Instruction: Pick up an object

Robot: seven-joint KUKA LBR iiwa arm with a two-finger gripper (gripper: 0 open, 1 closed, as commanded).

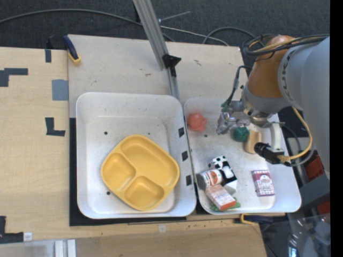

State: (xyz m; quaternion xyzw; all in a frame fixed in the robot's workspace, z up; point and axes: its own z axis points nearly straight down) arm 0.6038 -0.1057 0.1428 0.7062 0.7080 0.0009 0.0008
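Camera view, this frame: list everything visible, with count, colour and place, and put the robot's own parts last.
white bins: two, side by side on the bench.
divided plate: one, yellow, three compartments, in the left bin.
ball: one, pinkish red, upper left of the right bin.
cow figure: one, black and white, middle of the right bin.
can: one, red label, lying beside the cow figure.
carton: one, orange and white, near edge of the right bin.
small box: one, dark red, right side of the right bin.
green object: one, under the wrist, partly hidden.
clamp: one, blue and yellow, bench's far left corner.
arm: one, grey with orange band, from the right.
pincer: one, low over the right bin's far end.
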